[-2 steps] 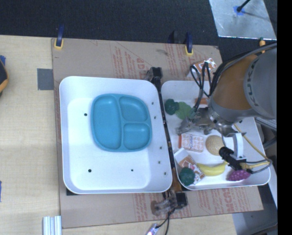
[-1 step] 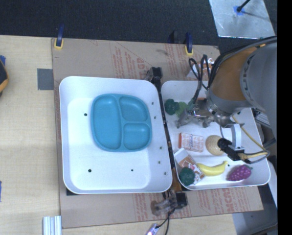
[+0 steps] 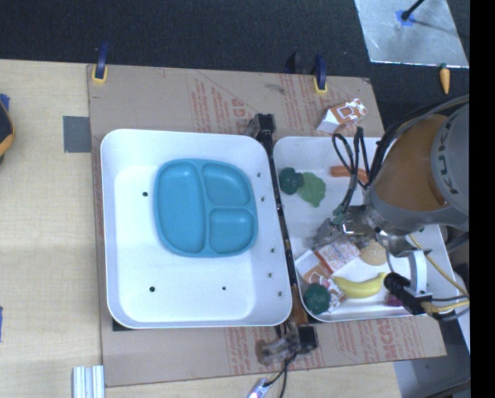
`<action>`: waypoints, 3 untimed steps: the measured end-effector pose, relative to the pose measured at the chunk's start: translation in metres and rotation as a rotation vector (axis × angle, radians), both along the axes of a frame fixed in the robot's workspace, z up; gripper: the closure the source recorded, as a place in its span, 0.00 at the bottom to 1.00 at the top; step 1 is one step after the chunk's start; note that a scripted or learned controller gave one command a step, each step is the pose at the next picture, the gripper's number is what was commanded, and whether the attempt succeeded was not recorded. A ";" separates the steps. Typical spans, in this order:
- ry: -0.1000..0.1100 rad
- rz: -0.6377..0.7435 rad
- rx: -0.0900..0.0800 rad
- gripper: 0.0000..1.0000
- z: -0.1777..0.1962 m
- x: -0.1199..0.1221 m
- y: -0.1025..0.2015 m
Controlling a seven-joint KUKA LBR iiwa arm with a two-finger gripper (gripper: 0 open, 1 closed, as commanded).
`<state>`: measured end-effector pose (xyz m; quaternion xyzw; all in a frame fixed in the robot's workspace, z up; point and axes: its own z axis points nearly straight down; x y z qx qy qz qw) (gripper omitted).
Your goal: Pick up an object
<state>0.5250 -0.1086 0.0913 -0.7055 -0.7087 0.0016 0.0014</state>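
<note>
Lying yellow in the right bin (image 3: 290, 152), a banana (image 3: 361, 286) sits beside green toys (image 3: 313, 188); gripper (image 3: 340, 232) state unclear.

Red print on cardboard sheet (image 3: 230, 106) under bins, illegible (too small, blurred); nothing else readable.

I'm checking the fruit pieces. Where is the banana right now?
In the camera view, the banana lies in the right bin, near its front edge, right of a dark green round object and below the arm's wrist.
</note>
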 end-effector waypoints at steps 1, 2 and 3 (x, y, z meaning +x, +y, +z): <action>0.001 0.004 -0.002 1.00 0.010 0.000 -0.001; -0.003 -0.002 -0.001 1.00 0.052 0.041 -0.072; -0.002 -0.002 0.000 0.00 0.052 0.041 -0.071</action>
